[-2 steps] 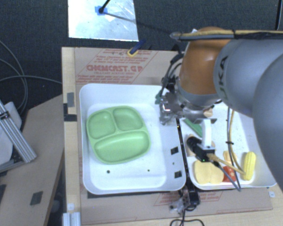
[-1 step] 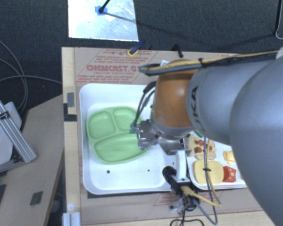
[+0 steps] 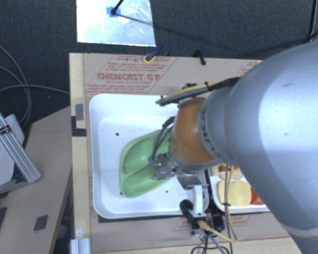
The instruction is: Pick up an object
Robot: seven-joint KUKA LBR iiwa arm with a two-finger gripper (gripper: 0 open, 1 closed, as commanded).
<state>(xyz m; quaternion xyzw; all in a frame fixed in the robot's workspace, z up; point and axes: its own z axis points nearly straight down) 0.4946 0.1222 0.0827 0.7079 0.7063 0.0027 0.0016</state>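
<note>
The arm's wrist hangs over the green object (image 3: 140, 163) in the left bin (image 3: 103, 142) — whether the pincer is closed, I cannot tell. Descend squarely onto its raised middle — avoid the bin wall.

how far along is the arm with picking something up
Done: the grey arm with the orange band has reached down into the left shallow white bin, directly above the light green curved plastic object.
In hand: nothing shows as held; the wrist hides where the gripper meets the green object, which looks to be resting on the bin floor.
Left: a confirmed grip, then the lift.
</note>
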